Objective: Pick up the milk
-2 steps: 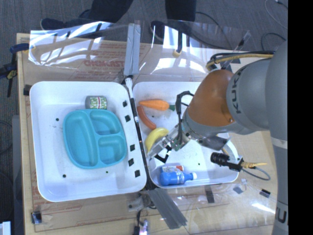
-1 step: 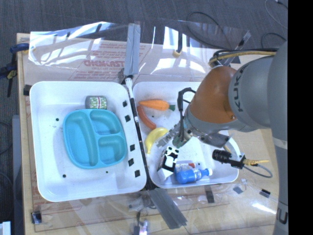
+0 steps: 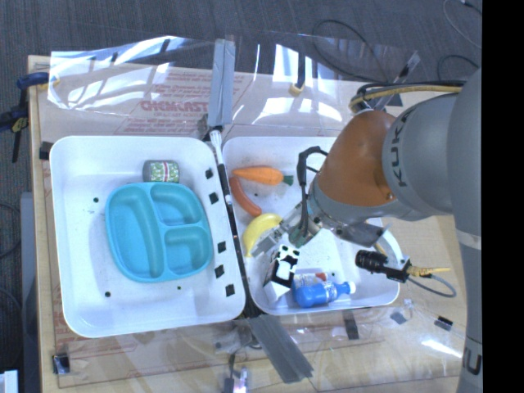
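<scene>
The small black-and-white milk carton [image 3: 285, 266] lies in the right bin [image 3: 385, 297] beside the blue bottle [image 3: 322, 291], likely light and crushable; best pinched across flat sides.

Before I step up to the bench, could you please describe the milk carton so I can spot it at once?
Start at the right-hand white bin, the one the grey arm reaches into, and go to its near-left corner. There, just below the banana and left of the blue bottle, sits the milk carton. It alone is white with black cow patches.
</scene>
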You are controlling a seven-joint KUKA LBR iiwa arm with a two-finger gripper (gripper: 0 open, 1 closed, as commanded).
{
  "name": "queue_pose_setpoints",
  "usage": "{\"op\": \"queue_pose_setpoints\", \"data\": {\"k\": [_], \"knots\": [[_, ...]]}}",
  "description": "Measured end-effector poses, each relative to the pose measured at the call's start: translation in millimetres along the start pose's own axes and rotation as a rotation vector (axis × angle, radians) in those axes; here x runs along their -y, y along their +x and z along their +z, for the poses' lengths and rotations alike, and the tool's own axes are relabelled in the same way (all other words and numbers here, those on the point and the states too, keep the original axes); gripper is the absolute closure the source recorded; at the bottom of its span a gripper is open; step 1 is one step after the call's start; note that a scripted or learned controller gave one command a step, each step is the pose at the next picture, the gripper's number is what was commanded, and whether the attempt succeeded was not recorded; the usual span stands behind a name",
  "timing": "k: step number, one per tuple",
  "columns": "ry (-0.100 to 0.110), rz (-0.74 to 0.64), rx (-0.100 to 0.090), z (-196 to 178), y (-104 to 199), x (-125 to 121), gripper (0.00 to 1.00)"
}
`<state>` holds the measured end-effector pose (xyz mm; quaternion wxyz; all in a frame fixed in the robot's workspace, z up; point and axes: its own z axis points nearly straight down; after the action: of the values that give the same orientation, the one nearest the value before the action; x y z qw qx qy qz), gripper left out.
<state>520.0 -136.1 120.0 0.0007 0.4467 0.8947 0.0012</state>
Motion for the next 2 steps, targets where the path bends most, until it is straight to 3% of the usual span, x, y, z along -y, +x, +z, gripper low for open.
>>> {"op": "queue_pose_setpoints", "data": {"k": [1, 2], "knots": [[-0.002, 0.306, 0.004, 26.6, 22.0, 31.9, 0.0], [-0.001, 0.302, 0.005, 17.7, 20.5, 31.5, 1.0]]}}
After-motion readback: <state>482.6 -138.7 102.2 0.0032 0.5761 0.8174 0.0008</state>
